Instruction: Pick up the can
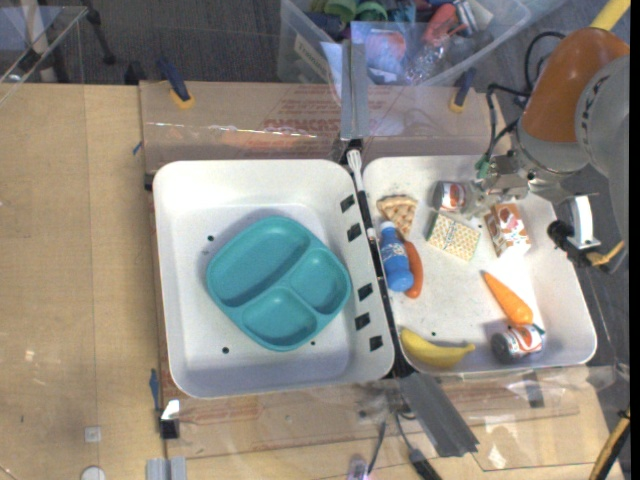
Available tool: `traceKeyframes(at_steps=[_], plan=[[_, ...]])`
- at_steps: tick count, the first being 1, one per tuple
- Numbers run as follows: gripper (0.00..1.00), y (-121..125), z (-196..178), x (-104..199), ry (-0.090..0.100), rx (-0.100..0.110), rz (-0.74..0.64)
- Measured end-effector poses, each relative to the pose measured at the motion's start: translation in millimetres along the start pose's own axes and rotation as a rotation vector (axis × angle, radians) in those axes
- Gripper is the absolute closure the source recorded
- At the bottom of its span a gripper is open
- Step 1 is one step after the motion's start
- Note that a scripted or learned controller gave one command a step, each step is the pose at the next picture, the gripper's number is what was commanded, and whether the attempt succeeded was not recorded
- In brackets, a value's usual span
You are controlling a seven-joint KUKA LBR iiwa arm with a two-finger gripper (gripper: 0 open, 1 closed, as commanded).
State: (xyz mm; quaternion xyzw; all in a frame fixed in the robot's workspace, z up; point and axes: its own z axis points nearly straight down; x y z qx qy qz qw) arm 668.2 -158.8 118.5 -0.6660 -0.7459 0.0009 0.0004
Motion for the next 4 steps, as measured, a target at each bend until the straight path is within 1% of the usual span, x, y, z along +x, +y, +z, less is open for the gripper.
traceKeyframes(at_steps=[1,2,3,4], plan=[[0.00,1.9,-1.3,4.0,0.007,-0.003,-0.002],[0.00,1.9,3.4,29.1,0.001,0.000,-0.019],[0.00,2.6,28.0,15.8,0.007,0.001,0.266],[0.00,1.3,9.9,10.7,0.004,-0.003,0.325]])
